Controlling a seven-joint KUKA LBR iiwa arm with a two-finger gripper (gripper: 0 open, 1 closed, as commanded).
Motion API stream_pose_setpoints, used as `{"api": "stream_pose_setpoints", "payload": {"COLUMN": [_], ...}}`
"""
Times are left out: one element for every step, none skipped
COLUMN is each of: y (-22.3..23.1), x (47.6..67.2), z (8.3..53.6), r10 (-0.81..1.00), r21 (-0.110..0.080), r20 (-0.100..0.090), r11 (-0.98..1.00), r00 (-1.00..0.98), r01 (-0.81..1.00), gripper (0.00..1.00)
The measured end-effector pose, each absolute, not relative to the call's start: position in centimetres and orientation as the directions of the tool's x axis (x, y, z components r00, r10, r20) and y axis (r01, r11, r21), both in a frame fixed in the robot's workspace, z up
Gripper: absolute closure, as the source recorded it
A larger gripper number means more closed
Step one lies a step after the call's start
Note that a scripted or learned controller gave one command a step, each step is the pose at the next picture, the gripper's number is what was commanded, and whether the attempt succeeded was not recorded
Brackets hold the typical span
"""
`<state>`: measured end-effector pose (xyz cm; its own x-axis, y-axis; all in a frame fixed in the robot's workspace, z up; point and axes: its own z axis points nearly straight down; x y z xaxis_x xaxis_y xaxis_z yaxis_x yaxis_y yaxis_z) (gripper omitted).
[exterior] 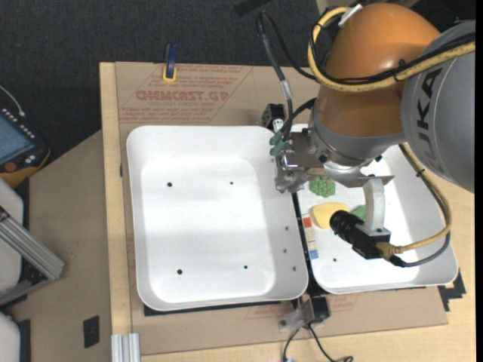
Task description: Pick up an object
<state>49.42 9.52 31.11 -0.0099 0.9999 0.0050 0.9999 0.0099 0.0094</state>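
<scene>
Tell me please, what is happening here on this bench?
A grey and orange robot arm reaches in from the right and hangs low over the right bin. Its wrist covers much of that bin. Beside it lie a yellow object and a green object. The left bin sits next to it. Nothing can be seen held by the arm.

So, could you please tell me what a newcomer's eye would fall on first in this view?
The arm's big orange band dominates the upper right, with the grey arm hanging over the right bin. Below it, a yellow object and a green object lie at that bin's left side. The left bin spreads wide and white across the middle.
</scene>
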Motion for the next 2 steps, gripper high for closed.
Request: {"api": "stream_pose_setpoints", "payload": {"y": [9.2,6.0], "x": [48.5,48.2], "z": [32.9,33.2], "r10": [1.000,1.000], "r21": [0.004,0.000], "r20": [0.001,-0.001], "r11": [0.002,-0.003], "r00": [-0.002,0.003], "r01": [1.000,1.000], "gripper": [1.00,1.00]}}
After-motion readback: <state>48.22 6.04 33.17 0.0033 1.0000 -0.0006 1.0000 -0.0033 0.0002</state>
